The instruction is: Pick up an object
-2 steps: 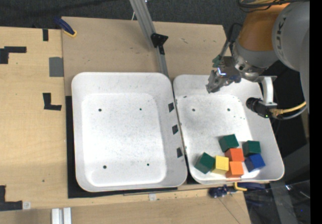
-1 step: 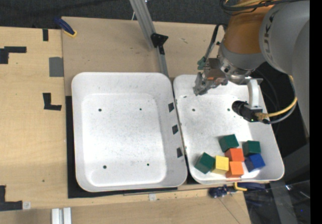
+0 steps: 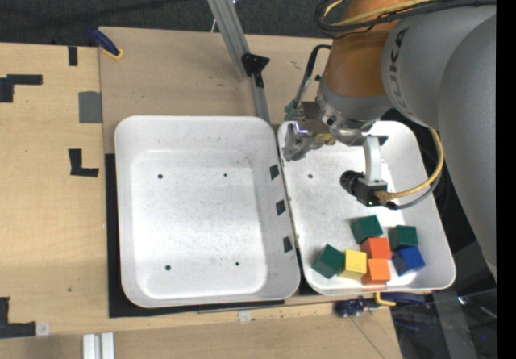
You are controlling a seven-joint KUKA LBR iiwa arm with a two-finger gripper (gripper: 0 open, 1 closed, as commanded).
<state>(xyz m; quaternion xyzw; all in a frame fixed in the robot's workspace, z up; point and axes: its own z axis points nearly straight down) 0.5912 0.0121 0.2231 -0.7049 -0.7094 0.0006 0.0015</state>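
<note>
Several small blocks lie clustered in the near corner of the right bin: a dark green block, a second green one, a third green one, a yellow block, two orange blocks and a blue block. My gripper hangs over the far left corner of the right bin, close to the wall shared with the left bin. It is well away from the blocks, and nothing shows in it.
The left bin stands beside the right one, their walls touching. A slanted metal pole rises behind the bins. The grey arm covers the right bin's far right side.
</note>
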